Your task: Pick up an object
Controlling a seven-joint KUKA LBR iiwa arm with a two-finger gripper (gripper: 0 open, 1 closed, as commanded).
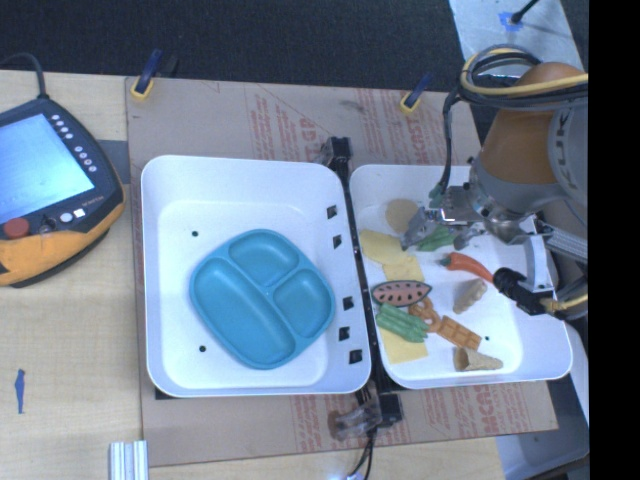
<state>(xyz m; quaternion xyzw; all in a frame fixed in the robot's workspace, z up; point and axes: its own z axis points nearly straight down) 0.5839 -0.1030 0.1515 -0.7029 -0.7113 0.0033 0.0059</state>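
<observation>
Camera view: arm hides the right bin's far corner; jaws' opening above green piece cannot be told.

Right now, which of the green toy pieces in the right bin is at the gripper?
The upper green piece, right at the gripper. The other green piece lies lower in the right bin, under the watermelon slice.

Grey arm entering from the right edge of the frame, orange band above the wrist at upper right, wrist angled down and leftward, gripper low at right of centre, cables looped over the arm's top
</observation>
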